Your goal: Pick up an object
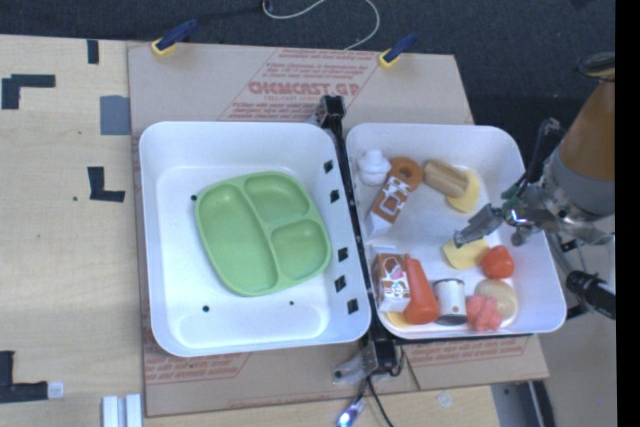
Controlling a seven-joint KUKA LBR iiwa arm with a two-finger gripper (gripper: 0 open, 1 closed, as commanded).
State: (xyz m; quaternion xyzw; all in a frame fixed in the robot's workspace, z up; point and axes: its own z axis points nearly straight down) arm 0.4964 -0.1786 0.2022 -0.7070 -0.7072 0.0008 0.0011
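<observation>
Over the right white bin (500,143) hung the grey two-finger gripper (478,231), its dark fingers parted slightly and holding nothing. Just beneath lay one pale yellow wedge (462,253), with one red tomato (498,262) touching its right side. One tan bread roll (447,179) lay with its long axis slanting down to the right. One green divided plate (263,231) sat alone in the left white bin (160,175), with bare floor around it.

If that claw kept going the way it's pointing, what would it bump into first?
Probably the pale yellow wedge just below the gripper; height above it is unclear. Farther left sits the orange-and-white carton.
</observation>
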